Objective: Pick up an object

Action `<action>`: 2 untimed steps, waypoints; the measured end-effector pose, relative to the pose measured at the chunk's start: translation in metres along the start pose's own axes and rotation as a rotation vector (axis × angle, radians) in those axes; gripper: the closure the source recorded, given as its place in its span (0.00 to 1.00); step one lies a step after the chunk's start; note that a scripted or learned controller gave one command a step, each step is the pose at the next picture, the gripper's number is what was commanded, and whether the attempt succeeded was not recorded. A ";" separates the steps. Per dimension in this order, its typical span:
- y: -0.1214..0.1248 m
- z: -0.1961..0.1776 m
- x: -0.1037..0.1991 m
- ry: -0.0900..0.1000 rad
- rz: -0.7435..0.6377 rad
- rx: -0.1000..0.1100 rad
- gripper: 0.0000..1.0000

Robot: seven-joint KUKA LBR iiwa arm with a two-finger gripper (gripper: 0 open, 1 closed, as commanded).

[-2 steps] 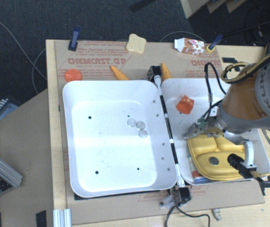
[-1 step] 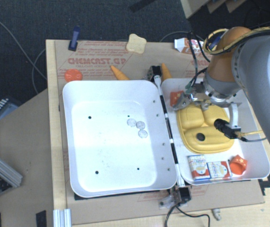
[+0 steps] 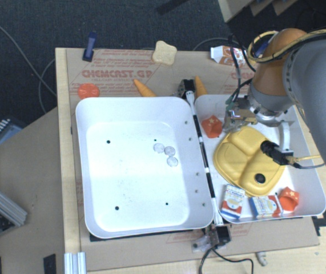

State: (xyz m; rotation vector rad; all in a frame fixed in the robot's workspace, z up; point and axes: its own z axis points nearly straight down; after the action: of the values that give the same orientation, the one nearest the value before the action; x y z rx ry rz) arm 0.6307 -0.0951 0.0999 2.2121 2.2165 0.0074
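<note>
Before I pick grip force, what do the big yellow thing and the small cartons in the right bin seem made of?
The big yellow thing looks like soft, matte foam or rubbery plastic: rounded, puffy lobes with dull highlights, though the view leaves it open. The small cartons look like printed cardboard or plastic toy boxes: flat faces, sharp edges, coloured labels. The gripper hovers above the yellow thing's upper edge.

Bench [image 3: 43, 170] bearing two white bins [image 3: 94, 153]
</note>
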 end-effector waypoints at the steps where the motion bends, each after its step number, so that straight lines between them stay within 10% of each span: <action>1: -0.021 -0.072 -0.050 0.000 0.003 0.005 1.00; 2: -0.022 -0.070 -0.048 0.002 0.002 0.009 0.00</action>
State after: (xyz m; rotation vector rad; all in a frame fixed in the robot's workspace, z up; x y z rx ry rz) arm 0.6082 -0.1427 0.1703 2.2195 2.2205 -0.0001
